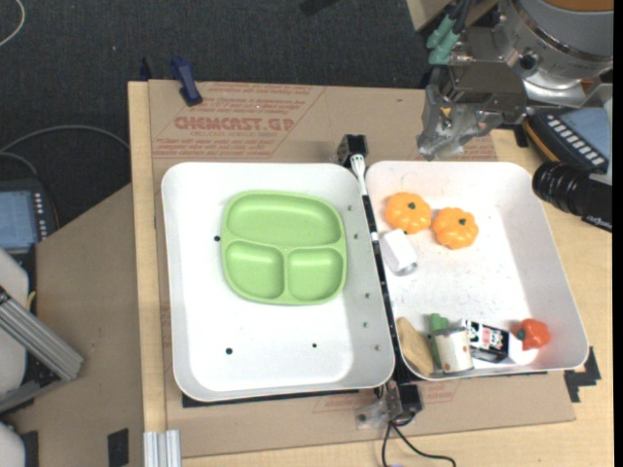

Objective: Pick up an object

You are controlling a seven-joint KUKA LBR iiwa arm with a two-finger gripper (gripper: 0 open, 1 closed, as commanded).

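Observation:
My gripper (pixel 443 144) hangs above the far edge of the right bin (pixel 545 261), near its back left corner, with nothing seen between its fingers. Below it in the right bin lie two small orange pumpkins, one (pixel 407 212) to the left and one (pixel 455 228) to the right. A white block (pixel 397 252) rests near the bin's left wall. At the front of the bin lie a tan piece (pixel 414 346), a white bottle with a green cap (pixel 448 343), a black-and-white packet (pixel 489 340) and a red tomato-like thing (pixel 533 334).
The left bin (pixel 195 339) holds a green divided plate (pixel 283 246). A black clip (pixel 351 148) sits at the back where the two bins meet. A blue clamp (pixel 185 79) sits on the cardboard at the back left.

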